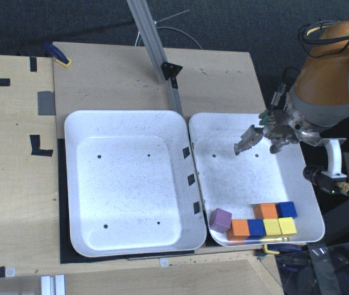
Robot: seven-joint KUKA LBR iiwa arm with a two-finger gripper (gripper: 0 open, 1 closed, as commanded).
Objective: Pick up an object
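Two shallow white bins sit side by side on a wooden bench. The left bin [128,183] holds nothing I can see. The right bin [254,177] has a cluster of small coloured blocks pushed into its near corner.

The blocks lie close together, most of them touching. A purple block [221,219] sits slightly apart at the left end, turned at an angle. Beside it are an orange block [240,227], a blue block [256,227] and two yellow blocks [279,227] in a row along the bin's near wall. Behind them sit a second orange block [265,211] and a second blue block [286,209].

The grey and orange arm reaches in from the right. Its gripper [248,141] hangs over the far half of the right bin, well apart from the blocks. The fingers look drawn together and hold nothing.

The blocks look like small, rigid cubes, probably light wood or foam, with flat faces that should grip well and not break. The packed ones leave little room for fingers between neighbours. The purple block seems the easiest choice, since its sides are free; the fingers would need to open and close across two opposite flat faces, lined up with its tilt.
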